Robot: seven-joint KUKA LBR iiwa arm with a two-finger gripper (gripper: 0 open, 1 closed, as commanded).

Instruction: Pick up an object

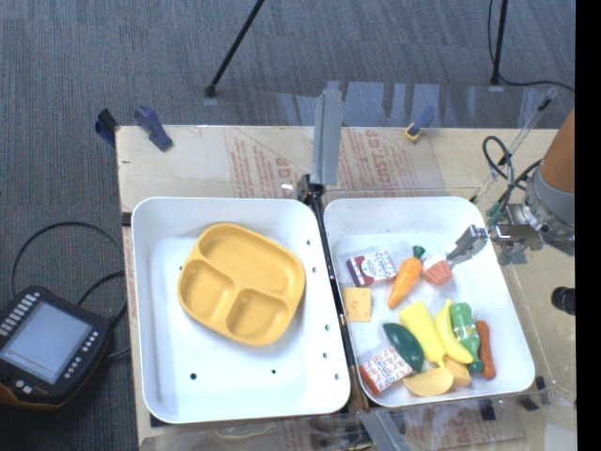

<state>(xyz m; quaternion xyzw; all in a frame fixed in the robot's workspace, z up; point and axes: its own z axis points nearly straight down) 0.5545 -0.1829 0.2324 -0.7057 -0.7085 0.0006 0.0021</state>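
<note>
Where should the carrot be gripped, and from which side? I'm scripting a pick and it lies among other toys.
Likely mid-body of the carrot, jaws closing across its narrow width from above. It lies flat and slanted, leafy end toward the far wall; the red piece crowds its upper right, so stay toward the middle.

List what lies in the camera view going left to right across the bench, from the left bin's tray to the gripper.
Yellow tray → cheese slice → carrot → small red piece → gripper.
</note>
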